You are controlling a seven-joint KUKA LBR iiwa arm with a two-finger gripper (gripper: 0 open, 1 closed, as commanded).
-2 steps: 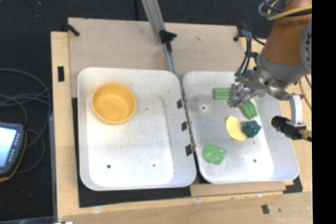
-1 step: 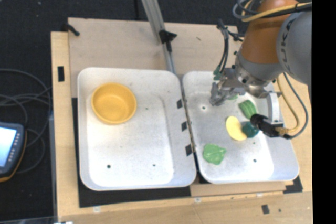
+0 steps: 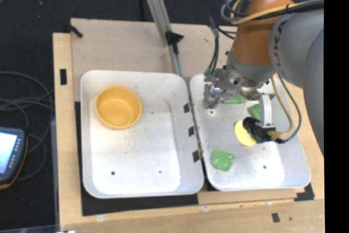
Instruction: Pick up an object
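A yellow bowl point(image 3: 118, 107) sits upright in the left bin point(image 3: 136, 172). In the right bin point(image 3: 289, 174), a green crumpled piece point(image 3: 222, 160) lies near the front, a yellow disc point(image 3: 244, 133) right of it. The hand point(image 3: 214, 96) hovers over the bin's back-left corner; its grip cannot be made out. The tan surface point(image 3: 117, 41) stands on dark floor point(image 3: 32, 8).

left bin point(image 3: 92, 172) | right bin point(image 3: 294, 174) | metal rail point(image 3: 155, 3) upper centre | handheld screen point(image 3: 8, 153) far left edge

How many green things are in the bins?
3 that I can see: one green lump near the right bin's front, and two green pieces farther back beside the arm. More may hide under it.
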